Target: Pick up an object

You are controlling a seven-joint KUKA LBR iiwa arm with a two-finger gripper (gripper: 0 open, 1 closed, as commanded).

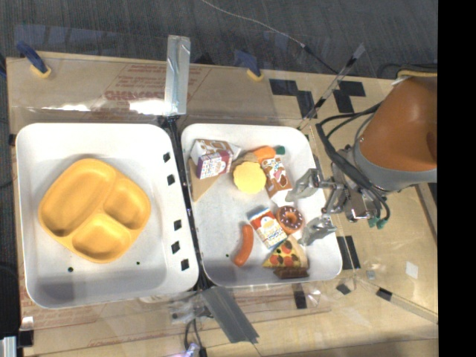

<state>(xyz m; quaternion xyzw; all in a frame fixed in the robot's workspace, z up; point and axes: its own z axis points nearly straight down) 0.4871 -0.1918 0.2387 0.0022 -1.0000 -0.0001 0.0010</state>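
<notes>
Wooden surface [416, 274] bearing two white bins

The left bin [30, 222] and right bin [216, 270] sit side by side, touching, with black tape squares [349, 89] nearby.

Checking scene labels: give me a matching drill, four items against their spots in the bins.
Items:
1. yellow tray
2. hot dog
3. pizza slice
4. purple carton

Places:
A. right bin, top-left corner
B. right bin, bottom-right corner
C. left bin
D. right bin, bottom edge, left of the pizza

Pairs: 1-C, 2-D, 3-B, 4-A
</notes>
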